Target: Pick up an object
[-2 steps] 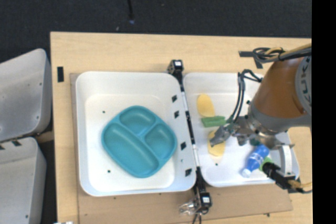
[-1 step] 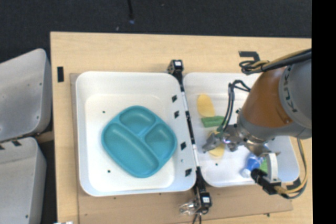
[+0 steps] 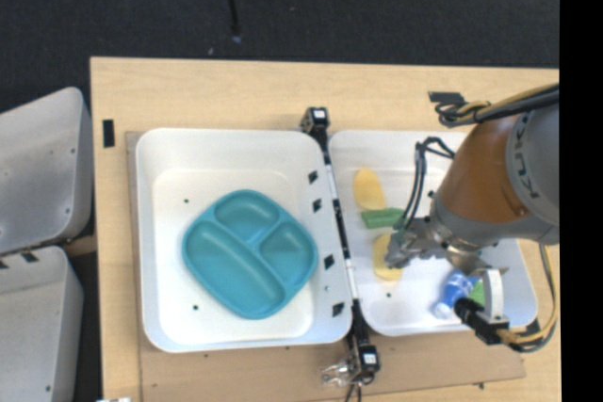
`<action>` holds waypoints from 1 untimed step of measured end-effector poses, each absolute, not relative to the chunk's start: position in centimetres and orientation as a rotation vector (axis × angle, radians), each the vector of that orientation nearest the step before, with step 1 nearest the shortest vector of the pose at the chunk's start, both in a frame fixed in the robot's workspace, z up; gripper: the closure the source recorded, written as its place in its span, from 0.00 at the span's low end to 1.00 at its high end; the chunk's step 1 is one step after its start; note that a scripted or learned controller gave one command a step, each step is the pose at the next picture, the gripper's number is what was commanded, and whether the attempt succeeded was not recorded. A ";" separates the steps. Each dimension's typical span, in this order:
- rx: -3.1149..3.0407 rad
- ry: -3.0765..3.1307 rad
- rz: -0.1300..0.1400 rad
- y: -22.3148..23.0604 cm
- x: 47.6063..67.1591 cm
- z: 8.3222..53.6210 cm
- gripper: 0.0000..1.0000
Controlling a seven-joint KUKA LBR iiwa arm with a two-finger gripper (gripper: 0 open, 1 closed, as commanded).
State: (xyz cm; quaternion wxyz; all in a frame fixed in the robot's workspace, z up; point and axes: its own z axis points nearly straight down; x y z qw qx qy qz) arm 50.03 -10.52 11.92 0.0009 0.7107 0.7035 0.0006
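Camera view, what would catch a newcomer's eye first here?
The teal divided plate lying alone in the left bin stands out most. Next, the grey and orange arm bent over the right bin, its gripper down among yellow, green and blue items.

Even, bright overhead light falls across the surface [image 3: 207, 94]. The two white bins [image 3: 160, 202] look nearly washed out, with only soft, faint shadows along their walls. The dark floor beyond stays dim. The picture is slightly soft and grainy throughout.
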 end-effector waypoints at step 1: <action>2.218 2.222 0.001 -10.9 50.7 16.2 1.00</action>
